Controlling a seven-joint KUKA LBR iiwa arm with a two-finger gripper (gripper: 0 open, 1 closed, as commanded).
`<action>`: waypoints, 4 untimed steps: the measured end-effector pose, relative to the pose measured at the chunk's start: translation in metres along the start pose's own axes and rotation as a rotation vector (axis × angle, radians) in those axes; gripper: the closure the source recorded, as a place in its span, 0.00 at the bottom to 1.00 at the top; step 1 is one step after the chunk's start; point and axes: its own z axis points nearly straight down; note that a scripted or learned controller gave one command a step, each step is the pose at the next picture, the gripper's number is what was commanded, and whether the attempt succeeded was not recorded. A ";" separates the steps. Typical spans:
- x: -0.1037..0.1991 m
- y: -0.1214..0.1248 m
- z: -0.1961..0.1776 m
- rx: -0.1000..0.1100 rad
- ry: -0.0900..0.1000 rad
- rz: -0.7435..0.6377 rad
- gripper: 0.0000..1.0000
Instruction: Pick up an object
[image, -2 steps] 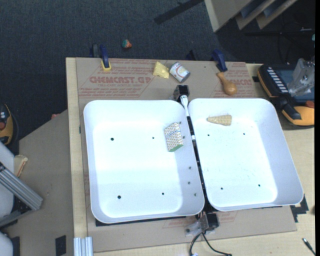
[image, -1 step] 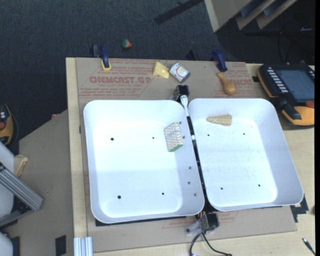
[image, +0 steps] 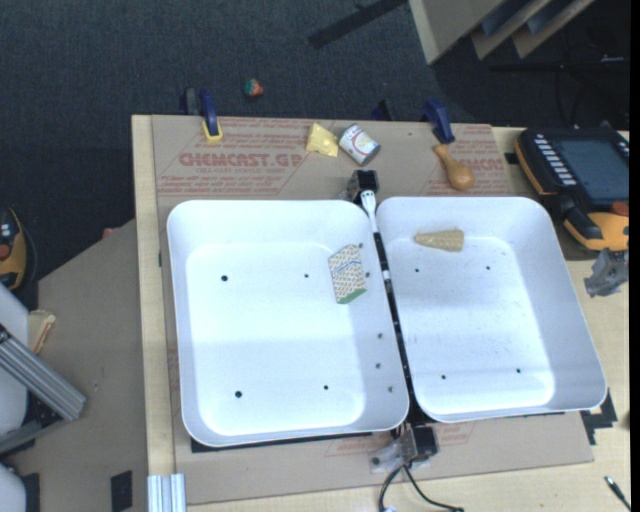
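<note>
A small patterned box (image: 347, 273), white and tan with a green edge, lies in the left bin (image: 200, 330) near its upper right corner. A tan wedge-shaped object (image: 440, 240) rests in the right bin (image: 560, 330) close to its far wall.
Behind the bins on the cardboard lie a yellow piece (image: 322, 141), a small white and grey object (image: 359, 144) and a tan wooden piece (image: 456, 170). Blue clamps (image: 209, 113) hold the board's far edge. A black and yellow pendant (image: 580, 170) sits at the right.
</note>
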 end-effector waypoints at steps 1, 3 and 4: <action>0.026 0.002 -0.019 -0.019 -0.008 -0.003 1.00; 0.014 0.037 -0.114 -0.024 -0.013 0.007 1.00; 0.065 0.023 -0.204 -0.029 -0.009 -0.005 1.00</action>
